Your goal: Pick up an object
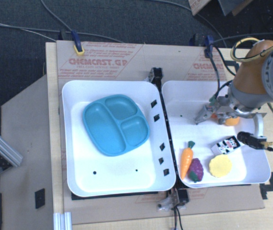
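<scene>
My gripper hangs low over the back half of the right bin, its two fingers spread open with bare bin floor between them. A small orange object lies just right of the fingers, partly under the wrist. Toward the front of that bin lie a toy carrot, a purple grape bunch, a yellow round piece and a small white and black item.
The left bin holds a blue divided plate. A black divider with clips runs between the bins. The grey arm with its orange band and its cables cover the right bin's far right side.
</scene>
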`<act>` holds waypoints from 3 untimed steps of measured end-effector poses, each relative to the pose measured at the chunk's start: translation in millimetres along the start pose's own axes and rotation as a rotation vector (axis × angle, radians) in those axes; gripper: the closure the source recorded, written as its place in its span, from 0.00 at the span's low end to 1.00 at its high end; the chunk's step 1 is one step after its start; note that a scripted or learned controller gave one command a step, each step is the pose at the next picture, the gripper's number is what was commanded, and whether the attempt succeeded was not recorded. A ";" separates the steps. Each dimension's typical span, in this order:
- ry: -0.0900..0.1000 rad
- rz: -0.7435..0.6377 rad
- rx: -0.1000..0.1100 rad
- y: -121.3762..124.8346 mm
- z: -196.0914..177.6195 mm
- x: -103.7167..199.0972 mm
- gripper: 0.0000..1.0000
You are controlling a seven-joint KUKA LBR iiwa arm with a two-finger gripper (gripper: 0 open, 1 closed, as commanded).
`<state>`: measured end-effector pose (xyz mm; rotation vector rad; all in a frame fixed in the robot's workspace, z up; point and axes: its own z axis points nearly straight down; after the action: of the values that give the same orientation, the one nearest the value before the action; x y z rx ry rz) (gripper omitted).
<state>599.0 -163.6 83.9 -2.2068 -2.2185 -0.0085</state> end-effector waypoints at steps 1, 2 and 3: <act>-0.010 0.004 -0.004 -0.2 -13.7 -5.6 1.00; -0.015 0.004 -0.013 1.8 -78.8 -4.6 1.00; -0.015 0.005 -0.012 -0.6 -125.5 -9.8 1.00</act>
<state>599.1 -175.0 209.3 -2.2250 -2.2266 -0.0052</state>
